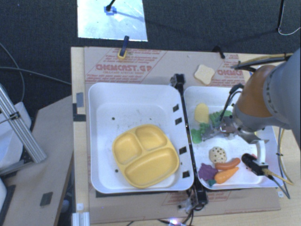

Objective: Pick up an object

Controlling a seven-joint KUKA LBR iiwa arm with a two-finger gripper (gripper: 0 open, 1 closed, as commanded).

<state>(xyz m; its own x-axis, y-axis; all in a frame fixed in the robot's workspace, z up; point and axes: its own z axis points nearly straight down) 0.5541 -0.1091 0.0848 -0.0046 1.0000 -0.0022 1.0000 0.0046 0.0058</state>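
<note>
Gripper (210, 132), grip unclear, sits at leafy greens (196, 135) beside a smooth yellow lemon (201, 112) and speckled cookie (217, 154)

— How does the light fall?
— Bright and even from above; the white bins (141, 98) nearly wash out, shadows stay faint.
— And sharpness?
— Soft throughout, the arm (270, 98) at right blurred, dark floor grainy.

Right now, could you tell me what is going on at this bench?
The arm reaches into the right bin, its tool low over the green toy among play food. A yellow divided plate lies in the left bin. Nothing looks lifted yet.
</note>
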